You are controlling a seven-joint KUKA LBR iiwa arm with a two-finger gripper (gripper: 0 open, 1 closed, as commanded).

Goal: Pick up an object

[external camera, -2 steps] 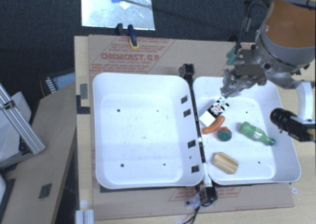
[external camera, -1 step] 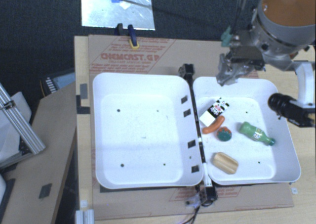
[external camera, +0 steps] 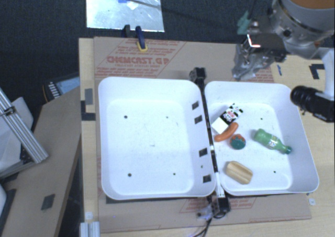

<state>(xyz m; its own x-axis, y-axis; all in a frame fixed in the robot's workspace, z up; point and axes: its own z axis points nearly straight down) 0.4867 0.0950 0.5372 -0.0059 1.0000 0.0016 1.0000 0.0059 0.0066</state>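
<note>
Pincer (external camera: 250, 66) above right bin's (external camera: 301, 152) upper rim, grip state unreadable. Inside, clustered centre: glossy green bottle (external camera: 272, 142), orange sausage (external camera: 226, 133), tan bread roll (external camera: 238, 172).

A cardboard-topped bench (external camera: 157, 53) carries two shallow white bins side by side, the left bin (external camera: 104, 126) and the right bin (external camera: 301, 142), joined along a black-clipped seam.

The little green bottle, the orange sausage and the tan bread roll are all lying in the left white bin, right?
Not quite. The camera view shows the small green bottle, the orange sausage and the tan bread roll all lying in the right white bin, not the left white bin.
</note>
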